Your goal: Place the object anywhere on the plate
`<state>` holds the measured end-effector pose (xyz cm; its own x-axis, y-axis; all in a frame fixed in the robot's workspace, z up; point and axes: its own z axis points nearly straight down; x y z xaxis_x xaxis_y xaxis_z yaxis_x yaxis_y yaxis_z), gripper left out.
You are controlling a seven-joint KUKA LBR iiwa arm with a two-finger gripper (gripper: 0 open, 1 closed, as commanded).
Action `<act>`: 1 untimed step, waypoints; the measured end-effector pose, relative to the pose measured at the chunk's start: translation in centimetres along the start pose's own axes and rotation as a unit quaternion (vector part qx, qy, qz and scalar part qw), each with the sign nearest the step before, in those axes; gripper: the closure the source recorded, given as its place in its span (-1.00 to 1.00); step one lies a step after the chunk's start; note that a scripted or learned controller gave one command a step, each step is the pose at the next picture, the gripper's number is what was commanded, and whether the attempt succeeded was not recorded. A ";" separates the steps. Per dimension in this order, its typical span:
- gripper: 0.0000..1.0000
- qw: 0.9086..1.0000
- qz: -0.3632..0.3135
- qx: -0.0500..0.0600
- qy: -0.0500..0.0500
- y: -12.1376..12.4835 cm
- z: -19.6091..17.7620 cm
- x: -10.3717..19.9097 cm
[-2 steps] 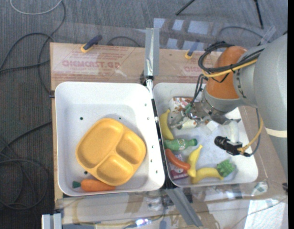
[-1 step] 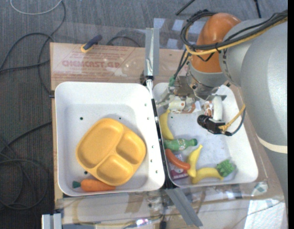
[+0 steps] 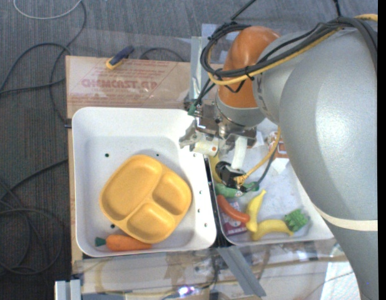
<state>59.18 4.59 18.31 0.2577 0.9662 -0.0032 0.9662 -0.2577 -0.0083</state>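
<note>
A yellow plate (image 3: 146, 197) with three compartments lies in the left bin (image 3: 92, 136), toward its front. An orange toy carrot (image 3: 122, 243) lies in the same bin, touching the plate's front left edge. My gripper (image 3: 209, 146) hangs over the wall between the two bins, near their back half, with the orange-banded wrist above it. Nothing can be seen held in it. In the right bin (image 3: 286, 186), just in front of the gripper, lie two yellow bananas (image 3: 272, 228), a red-orange piece (image 3: 233, 210) and a green piece (image 3: 296, 219).
The big grey arm covers most of the right bin's right side. Cables loop around the wrist. A cardboard sheet (image 3: 127, 86) lies behind the left bin, with a small blue and yellow tool (image 3: 119, 56) on it.
</note>
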 end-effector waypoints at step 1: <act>1.00 0.990 -0.142 -0.001 -0.001 -4.5 0.2 4.4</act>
<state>55.98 9.94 18.12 -0.0249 0.9997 -0.0028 0.9997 0.0249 -0.0079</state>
